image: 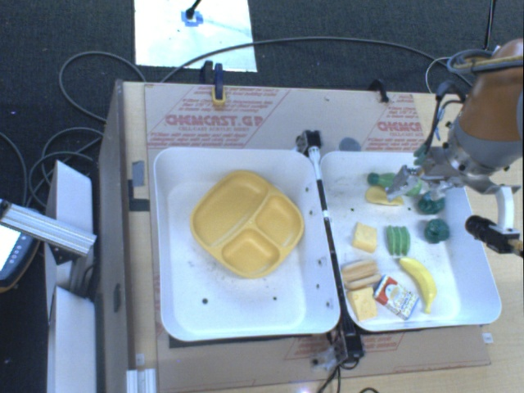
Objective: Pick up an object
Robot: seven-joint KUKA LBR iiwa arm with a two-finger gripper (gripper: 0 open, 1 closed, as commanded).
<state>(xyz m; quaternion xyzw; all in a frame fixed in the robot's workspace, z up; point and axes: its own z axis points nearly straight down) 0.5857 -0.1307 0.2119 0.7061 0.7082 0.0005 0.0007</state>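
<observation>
Toy food crowds the right-hand bin [483, 301] as the grey arm reaches in from the frame's right edge, its gripper [403, 183] low over the bin's upper part, just beside a flat yellow piece [381, 196] and a green piece [381, 179]. Whether the pincer is apart or together cannot be told, and nothing is seen held between its tips. The yellow piece, likely the nearest candidate, looks like light, rigid plastic: smooth enough to slip, thin enough to be awkward, best pinched across its narrow width. Lower in the bin lie a banana [418, 281], a green pepper [397, 240], a cheese wedge [365, 237], a small printed carton [397, 296] and two dark green lumps [434, 219]. The left bin [184, 301] holds a yellow divided plate [247, 223]. Both bins sit on a cardboard-topped bench [246, 113], with cables trailing across dark carpet [65, 23] at upper left.
</observation>
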